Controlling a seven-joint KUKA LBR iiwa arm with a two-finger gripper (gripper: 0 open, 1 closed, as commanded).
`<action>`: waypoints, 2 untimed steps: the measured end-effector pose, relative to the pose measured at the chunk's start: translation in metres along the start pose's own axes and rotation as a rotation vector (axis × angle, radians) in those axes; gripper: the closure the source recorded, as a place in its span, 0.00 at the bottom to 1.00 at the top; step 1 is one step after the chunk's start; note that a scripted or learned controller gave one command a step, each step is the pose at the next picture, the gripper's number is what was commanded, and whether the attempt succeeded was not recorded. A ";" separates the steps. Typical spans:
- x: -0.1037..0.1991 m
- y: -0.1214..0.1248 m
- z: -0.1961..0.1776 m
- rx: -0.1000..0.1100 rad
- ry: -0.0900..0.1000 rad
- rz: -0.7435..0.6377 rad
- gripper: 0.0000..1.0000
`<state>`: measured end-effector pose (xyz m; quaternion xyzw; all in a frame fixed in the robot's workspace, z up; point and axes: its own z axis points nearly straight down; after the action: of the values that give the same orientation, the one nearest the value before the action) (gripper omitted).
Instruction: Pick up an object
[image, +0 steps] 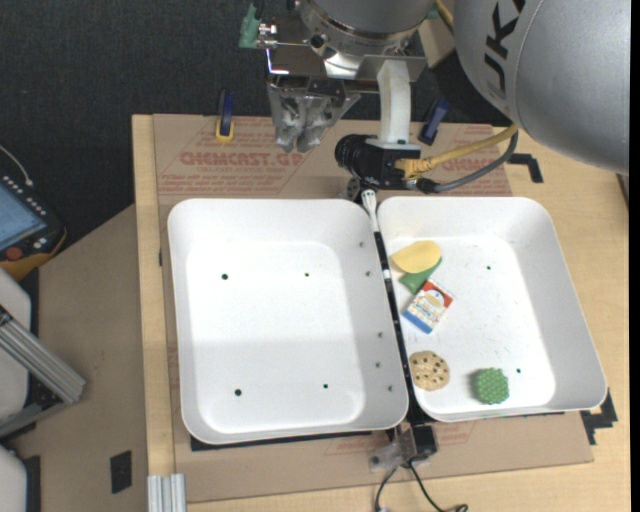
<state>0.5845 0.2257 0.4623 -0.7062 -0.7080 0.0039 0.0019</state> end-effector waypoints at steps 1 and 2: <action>-0.001 -0.012 -0.078 -0.017 0.007 0.000 1.00; -0.002 0.024 0.028 0.003 -0.002 0.005 1.00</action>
<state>0.6079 0.2239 0.4337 -0.7080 -0.7062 0.0056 0.0022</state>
